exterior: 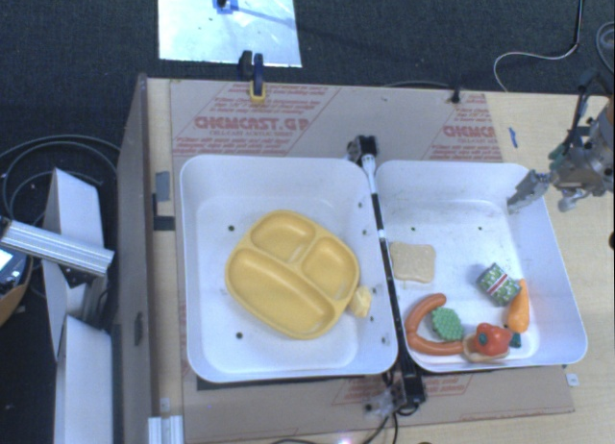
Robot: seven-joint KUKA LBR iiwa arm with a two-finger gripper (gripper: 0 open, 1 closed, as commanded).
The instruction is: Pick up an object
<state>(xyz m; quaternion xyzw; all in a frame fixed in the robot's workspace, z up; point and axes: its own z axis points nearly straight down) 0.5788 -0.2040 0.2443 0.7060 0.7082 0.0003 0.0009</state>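
Divided plate (pixel 292 273) in left bin (pixel 216 240); toy foods (pixel 469 315) in right bin (pixel 461 192).

A single fixed camera looks down at a slant from above the tabletop (pixel 317 111), far enough back to take in both white bins: the left bin (pixel 207 240) and the right bin (pixel 553 269) side by side. Dark floor (pixel 77 38) fills the top and left of the frame. The robot arm (pixel 591 159) enters at the right edge.
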